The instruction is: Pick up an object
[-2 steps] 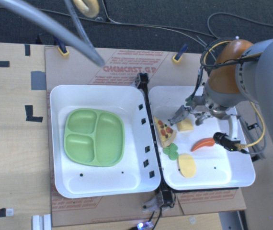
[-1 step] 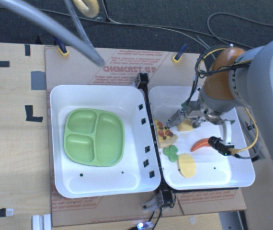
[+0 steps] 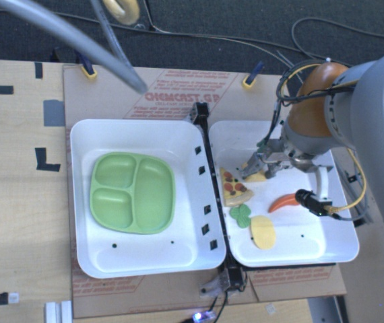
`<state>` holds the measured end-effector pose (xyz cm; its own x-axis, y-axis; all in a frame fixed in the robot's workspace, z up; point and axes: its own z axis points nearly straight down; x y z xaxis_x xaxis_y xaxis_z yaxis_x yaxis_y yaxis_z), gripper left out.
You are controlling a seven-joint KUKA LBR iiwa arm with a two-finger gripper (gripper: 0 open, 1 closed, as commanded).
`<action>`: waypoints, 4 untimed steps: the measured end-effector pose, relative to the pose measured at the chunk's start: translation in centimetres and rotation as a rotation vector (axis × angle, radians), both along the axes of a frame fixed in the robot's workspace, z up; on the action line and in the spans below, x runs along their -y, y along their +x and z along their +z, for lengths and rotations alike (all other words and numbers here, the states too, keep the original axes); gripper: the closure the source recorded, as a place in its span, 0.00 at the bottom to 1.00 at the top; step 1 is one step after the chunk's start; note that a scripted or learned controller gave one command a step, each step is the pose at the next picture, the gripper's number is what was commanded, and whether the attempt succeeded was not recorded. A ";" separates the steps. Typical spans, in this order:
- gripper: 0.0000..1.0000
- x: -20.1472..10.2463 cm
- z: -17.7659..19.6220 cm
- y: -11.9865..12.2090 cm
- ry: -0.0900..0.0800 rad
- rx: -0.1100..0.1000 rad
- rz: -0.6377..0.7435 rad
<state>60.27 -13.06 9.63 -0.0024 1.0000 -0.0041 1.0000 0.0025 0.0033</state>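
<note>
Your gripper [image 3: 263,165] sits low in the right bin [image 3: 340,247], toward its upper-left part, and something small and yellowish lies right at its tip. You cannot tell from this view whether the fingers are open, closed, or gripping that piece; the metal parts blur together there.

The nearest clear candidate is the pizza slice [image 3: 235,188], just down and to the left of the gripper, close to the wall shared with the left bin [image 3: 84,247]. Its long axis runs roughly up-left to down-right, so a grasp would likely go best across its narrow width.

Further down the same side lie a green piece [image 3: 240,214] and a yellow piece [image 3: 263,232], touching or nearly so. The carrot [image 3: 285,202] lies to the lower right of the gripper, its length running nearly left to right, with a black part of the arm just at its right end.

The green plate [image 3: 132,192] in the left bin is well apart.
</note>
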 end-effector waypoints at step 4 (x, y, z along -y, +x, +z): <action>1.00 -3.9 14.2 -0.8 0.005 -0.006 0.001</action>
